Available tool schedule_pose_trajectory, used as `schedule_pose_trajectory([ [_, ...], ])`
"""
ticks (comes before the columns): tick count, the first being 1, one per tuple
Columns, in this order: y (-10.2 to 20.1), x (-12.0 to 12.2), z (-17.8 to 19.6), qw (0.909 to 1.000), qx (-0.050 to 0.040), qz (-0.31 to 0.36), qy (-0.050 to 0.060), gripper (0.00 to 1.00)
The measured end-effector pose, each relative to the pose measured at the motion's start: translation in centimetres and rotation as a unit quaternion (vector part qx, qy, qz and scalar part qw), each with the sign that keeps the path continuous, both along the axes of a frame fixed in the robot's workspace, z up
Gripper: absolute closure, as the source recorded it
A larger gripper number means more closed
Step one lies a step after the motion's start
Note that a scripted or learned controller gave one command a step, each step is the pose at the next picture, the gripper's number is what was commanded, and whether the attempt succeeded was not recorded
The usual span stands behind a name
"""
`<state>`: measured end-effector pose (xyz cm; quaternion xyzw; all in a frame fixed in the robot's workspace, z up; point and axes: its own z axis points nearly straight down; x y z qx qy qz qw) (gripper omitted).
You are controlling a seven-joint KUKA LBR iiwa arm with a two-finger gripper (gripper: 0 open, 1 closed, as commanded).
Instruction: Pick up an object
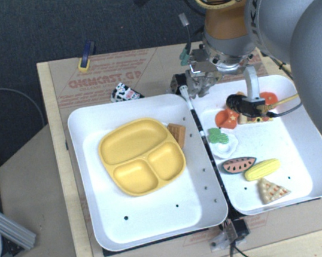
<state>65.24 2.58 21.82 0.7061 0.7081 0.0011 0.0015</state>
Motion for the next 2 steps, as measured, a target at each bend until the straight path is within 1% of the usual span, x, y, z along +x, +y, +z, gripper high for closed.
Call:
schedule_pose_trajectory([
  [1,-0.10,0.07,0.13,1.0000,-0.0003,-0.001,0.000,1.00],
  [2,-0.33,-0.42,-0.03,1.0000,-0.0001,-0.002,0.003,1.00],
])
